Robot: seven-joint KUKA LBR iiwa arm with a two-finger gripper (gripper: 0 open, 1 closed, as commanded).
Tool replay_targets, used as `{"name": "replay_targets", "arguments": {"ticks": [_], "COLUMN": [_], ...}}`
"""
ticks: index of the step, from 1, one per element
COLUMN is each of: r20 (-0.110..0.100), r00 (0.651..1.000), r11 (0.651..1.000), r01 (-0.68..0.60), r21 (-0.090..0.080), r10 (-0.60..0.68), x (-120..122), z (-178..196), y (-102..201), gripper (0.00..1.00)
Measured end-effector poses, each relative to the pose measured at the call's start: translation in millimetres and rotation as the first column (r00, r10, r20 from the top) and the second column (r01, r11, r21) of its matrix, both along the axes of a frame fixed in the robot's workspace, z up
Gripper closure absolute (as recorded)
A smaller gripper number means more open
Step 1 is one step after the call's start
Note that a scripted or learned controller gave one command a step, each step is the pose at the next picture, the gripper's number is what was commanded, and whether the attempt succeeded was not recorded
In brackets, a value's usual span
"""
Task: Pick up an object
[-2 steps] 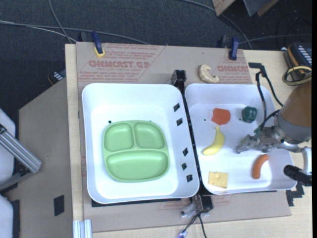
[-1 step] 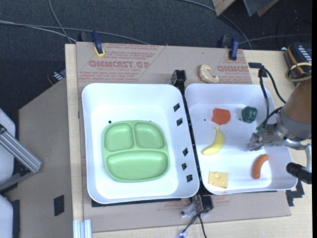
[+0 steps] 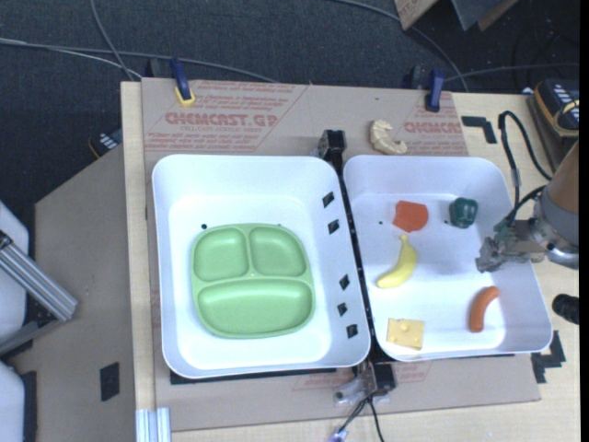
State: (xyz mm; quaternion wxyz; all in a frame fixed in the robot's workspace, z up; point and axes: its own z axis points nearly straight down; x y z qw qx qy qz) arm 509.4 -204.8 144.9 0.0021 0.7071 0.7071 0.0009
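Right now the pickable objects all lie in the right bin [image 3: 433, 168]. A yellow banana [image 3: 398, 265] sits near the bin's left-centre, curved, its top end pointing far. Just beyond it, a red-orange piece [image 3: 410, 215] lies flat. To that one's right, apart from it, a dark green round object [image 3: 463, 212] sits toward the far right part of the bin. A sausage-shaped orange-red object [image 3: 481, 308] lies tilted in the near right part. A pale yellow cheese-like block [image 3: 405, 333] rests at the near edge, left of the sausage.

Gripper [image 3: 492, 251] enters from the right, low over the bin's right side, between the green object and the sausage, touching neither as far as can be seen. Nothing is visible between its tips; whether they are apart or together cannot be told from this angle.

Left bin [image 3: 175, 274] holds a light green divided tray [image 3: 253, 279] with three compartments, two small far, one wide near. Black clips run along the seam between the two bins.

Under the bins, a cardboard sheet [image 3: 221, 109] bears red print: "CHEMCAST GP" reads at far left, repeated partly at far right. A beige crumpled object [image 3: 387, 136] lies on the cardboard just beyond the right bin. Two blue-and-yellow clamps [image 3: 182, 83] hold the far edge.
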Motion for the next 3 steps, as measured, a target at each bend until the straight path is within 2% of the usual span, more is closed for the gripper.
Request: {"name": "replay_targets", "arguments": {"ticks": [1,3], "r20": [0.002,-0.005], "r00": [1.0,1.0], "r11": [1.0,1.0], "r01": [-0.001,-0.006], "r21": [-0.001,0.005], "r10": [0.001,0.006], "x": [1.5,30.6], "z": [54.1,43.2], "y": [-0.5,105.3], "gripper": [1.0,1.0]}}
